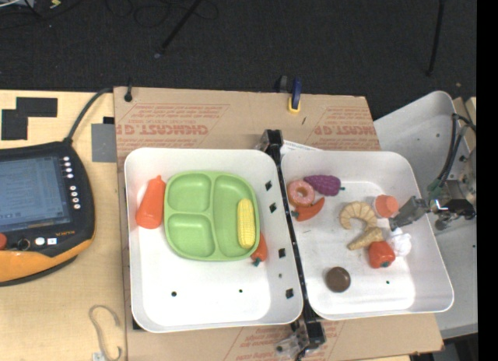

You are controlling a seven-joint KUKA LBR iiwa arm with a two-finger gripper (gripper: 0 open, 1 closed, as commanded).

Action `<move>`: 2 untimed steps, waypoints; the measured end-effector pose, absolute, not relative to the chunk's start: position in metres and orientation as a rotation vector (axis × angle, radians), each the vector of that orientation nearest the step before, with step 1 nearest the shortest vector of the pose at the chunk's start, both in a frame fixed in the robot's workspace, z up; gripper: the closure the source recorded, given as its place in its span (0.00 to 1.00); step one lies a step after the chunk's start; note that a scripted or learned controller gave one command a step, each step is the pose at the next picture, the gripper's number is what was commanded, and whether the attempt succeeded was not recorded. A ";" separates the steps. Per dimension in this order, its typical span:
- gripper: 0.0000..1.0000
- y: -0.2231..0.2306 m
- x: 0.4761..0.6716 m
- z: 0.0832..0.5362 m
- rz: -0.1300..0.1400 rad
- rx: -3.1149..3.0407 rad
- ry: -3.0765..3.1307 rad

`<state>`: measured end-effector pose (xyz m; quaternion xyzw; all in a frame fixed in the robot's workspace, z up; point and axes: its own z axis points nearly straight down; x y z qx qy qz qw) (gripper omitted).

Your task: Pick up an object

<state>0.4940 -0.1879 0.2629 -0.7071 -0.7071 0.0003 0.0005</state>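
Gripper at the right bin's right edge; state of the jaws cannot be told. Red pepper just below it, croissant beside; brown ball sits apart toward the bin's front edge, with bare floor around it.

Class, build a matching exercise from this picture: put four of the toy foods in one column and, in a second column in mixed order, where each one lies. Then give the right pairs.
Things:
1. corn cob
2. orange bottle
3. brown ball
4. purple grapes

Places:
A. right bin, near its front edge
B. in the green tray's right compartment
C. right bin, near its back edge, beside the pink doughnut
D. left bin, just left of the green tray

Pairs: 1-B, 2-D, 3-A, 4-C
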 end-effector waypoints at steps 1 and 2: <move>0.00 -0.194 0.488 0.212 0.005 -2.216 -2.218; 0.00 -0.193 0.489 0.149 0.002 -2.216 -2.221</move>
